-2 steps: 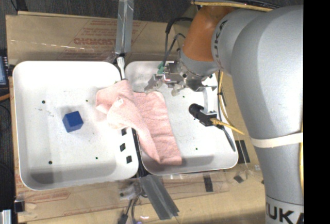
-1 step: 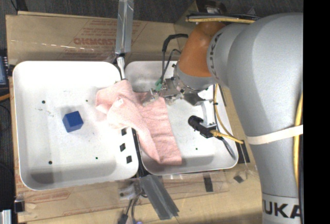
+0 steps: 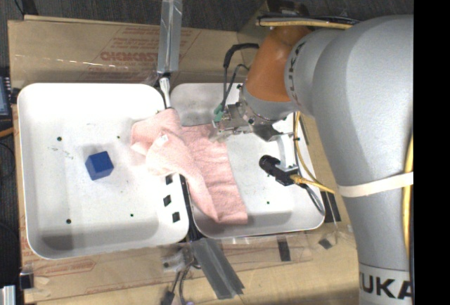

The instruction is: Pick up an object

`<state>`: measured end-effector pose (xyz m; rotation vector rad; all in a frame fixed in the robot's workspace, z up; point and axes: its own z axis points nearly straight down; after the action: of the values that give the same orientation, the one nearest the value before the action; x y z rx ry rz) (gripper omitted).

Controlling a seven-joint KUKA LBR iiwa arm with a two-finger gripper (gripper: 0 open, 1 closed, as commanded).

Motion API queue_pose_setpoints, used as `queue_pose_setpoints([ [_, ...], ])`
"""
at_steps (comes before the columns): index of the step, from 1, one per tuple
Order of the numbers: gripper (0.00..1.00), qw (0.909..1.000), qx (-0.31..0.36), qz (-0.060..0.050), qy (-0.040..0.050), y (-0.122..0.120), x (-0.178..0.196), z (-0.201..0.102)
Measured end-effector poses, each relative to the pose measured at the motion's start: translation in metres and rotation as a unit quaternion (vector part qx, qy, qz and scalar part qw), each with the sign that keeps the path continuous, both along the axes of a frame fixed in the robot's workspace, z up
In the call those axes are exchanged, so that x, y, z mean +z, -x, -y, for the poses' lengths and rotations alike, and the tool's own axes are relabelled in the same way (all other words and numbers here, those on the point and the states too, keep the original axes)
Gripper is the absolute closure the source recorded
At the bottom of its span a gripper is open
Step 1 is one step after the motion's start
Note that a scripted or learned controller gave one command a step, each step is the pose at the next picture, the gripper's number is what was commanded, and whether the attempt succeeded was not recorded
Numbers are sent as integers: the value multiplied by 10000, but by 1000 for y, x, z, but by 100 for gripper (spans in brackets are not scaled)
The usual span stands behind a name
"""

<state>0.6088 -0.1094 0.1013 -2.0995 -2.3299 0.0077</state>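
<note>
Camera view: my gripper (image 3: 226, 121), state I cannot tell, over pink towel (image 3: 204, 170) draped across both bins; blue cube (image 3: 100, 164) in left bin (image 3: 42, 226).

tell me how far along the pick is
Nothing looks lifted yet. The pink cloth lies draped over the divider between the two bins, and the blue block sits in the left bin. The tool is low by the cloth's upper edge. Grasping and lifting remain.
</note>
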Motion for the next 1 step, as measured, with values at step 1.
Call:
queue_pose_setpoints([
  [1,0,10000,0,-2,1,0,0,0],
])
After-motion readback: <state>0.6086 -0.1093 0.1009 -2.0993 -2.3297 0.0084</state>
